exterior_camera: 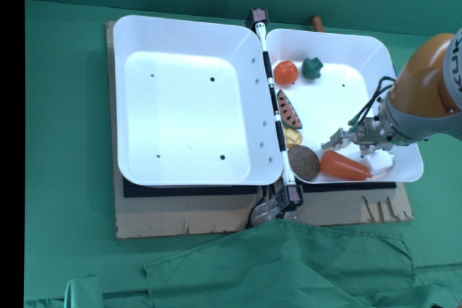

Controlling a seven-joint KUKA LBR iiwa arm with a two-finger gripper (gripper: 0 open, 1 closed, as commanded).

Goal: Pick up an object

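Note:
The right bin (361, 47) holds several toys. An orange carrot (345, 165) lies at its front, with a white piece (382, 161) just to its right. Left of the carrot a brown oval lump (304, 161) rests beside a small yellow piece (292, 135) and a watermelon slice (288, 110). Further back are an orange-red tomato (285, 72) and a dark green piece (312, 68). My gripper (354, 138) hangs low over the bin's front right part, just behind and above the carrot, near the white piece.
The left bin (144, 32) adjoins the right one along a raised black-and-white divider (268, 83). Both stand on a cardboard sheet (180, 216). A folded green cloth (289, 263) lies before the bench's front edge. A small orange-brown item (317, 24) sits behind the right bin.

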